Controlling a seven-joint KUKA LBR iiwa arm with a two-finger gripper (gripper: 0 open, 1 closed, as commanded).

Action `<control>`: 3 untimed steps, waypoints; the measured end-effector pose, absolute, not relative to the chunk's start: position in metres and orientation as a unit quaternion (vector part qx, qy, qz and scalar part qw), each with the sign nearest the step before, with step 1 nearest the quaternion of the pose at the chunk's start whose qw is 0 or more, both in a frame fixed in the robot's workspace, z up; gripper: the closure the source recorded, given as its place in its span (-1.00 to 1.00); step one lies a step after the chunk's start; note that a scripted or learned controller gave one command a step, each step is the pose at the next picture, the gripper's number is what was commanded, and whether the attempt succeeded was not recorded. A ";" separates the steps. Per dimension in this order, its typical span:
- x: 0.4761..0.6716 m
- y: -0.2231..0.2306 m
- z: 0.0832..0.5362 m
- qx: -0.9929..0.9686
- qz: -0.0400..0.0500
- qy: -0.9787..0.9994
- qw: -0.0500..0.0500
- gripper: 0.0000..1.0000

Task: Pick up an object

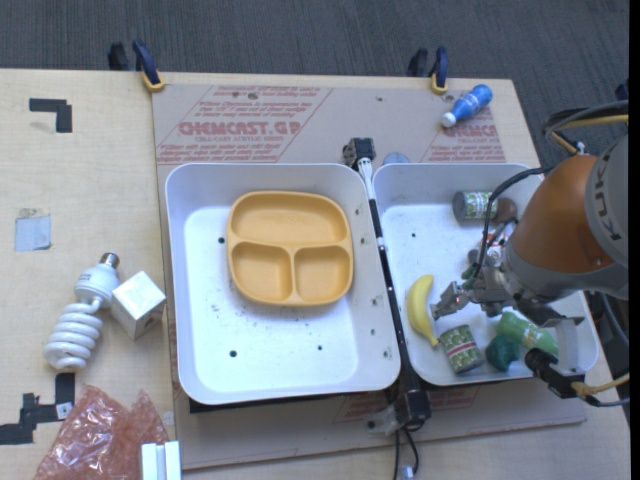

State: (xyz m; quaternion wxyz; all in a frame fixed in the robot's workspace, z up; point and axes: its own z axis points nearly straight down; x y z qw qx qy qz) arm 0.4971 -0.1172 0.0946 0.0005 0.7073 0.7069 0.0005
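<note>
Banana (421, 309): lying in right bin (420, 200), near its left wall, long axis running roughly 12 to 6 o'clock, lower tip just beside small green-patterned can (459, 349) at 5 o'clock. Green toy (515, 338) at 3 o'clock of that can, partly under arm (565, 233). Second can (474, 205), on its side, at 1 o'clock of banana, near far wall of bin.

Gripper (462, 294) positioned over right bin, at 3 o'clock of banana, just beside it, above can. Finger opening: cannot tell from this slant; nothing seen clamped between fingers.

Left bin (200, 368) carrying orange divided tray (291, 246), three compartments.

On bench at 9 o'clock of left bin: spiral light bulb (80, 315) touching white cube (139, 302). Blue-and-white bottle (467, 105) at 12 o'clock of right bin, outside it
</note>
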 end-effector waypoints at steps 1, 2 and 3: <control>0.498 -0.118 0.105 0.708 0.001 0.706 0.001 1.00; 0.496 -0.170 0.234 0.707 0.000 0.707 0.002 1.00; 0.496 -0.170 0.234 0.707 0.000 0.707 0.002 -1.00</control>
